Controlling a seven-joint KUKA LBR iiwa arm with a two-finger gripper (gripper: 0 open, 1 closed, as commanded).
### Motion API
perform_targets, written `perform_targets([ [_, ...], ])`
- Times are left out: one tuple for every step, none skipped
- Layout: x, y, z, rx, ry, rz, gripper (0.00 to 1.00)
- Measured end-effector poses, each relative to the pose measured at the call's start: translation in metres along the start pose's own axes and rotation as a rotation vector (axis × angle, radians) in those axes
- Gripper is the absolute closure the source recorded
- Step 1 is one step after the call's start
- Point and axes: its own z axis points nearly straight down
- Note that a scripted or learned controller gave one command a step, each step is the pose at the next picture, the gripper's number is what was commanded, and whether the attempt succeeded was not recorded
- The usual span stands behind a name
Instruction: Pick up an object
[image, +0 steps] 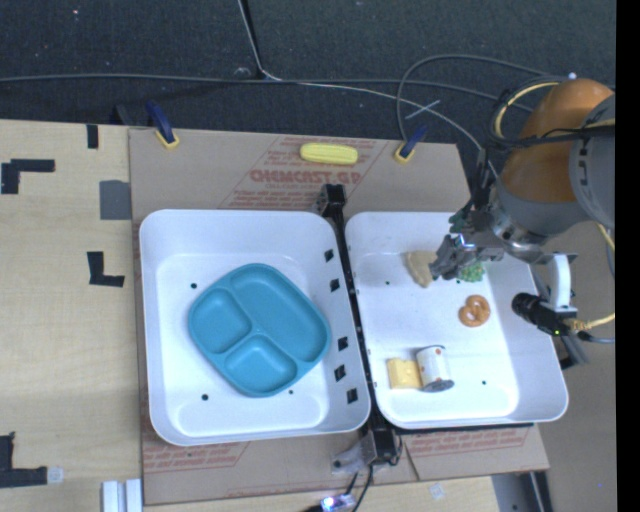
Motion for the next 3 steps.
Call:
perform_targets([
  [0.000, 0.001, -0.048, 0.000, 0.000, 0.000, 1.00],
  [0.054, 0.013, -0.049, 0.005, 0.003, -0.005, 1.00],
  [0.099, 0.015, -0.034, 0.007, 0.001, -0.003, 1.00],
])
